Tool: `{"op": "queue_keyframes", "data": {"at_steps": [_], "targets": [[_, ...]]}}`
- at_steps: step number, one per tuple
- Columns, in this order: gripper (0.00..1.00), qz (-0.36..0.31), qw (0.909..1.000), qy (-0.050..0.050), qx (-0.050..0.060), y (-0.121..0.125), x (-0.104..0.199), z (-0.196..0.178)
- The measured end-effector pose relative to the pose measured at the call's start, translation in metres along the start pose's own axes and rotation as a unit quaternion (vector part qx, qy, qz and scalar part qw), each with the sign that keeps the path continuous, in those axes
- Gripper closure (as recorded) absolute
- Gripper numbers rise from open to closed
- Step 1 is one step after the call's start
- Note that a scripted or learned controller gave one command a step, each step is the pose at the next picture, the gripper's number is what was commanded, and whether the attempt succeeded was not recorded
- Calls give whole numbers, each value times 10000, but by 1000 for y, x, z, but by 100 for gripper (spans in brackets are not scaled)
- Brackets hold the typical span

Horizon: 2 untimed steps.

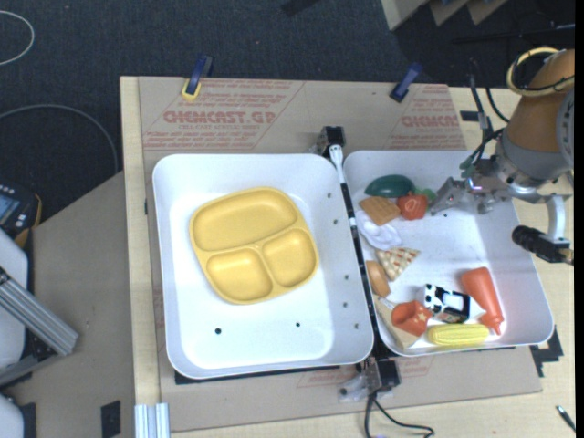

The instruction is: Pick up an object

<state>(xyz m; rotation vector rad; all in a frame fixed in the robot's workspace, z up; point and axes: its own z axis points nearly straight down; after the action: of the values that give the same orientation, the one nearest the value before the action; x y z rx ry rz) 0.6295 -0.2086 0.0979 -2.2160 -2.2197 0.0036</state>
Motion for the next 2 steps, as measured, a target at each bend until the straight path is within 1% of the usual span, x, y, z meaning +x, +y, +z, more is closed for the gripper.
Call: {"op": "queue_keyframes", "data": {"at_steps": [1,2], "targets": [[0,-1,10000,-7,-9,0,1,14],[100,-8,10000,-15,-31,1,1,2]]}}
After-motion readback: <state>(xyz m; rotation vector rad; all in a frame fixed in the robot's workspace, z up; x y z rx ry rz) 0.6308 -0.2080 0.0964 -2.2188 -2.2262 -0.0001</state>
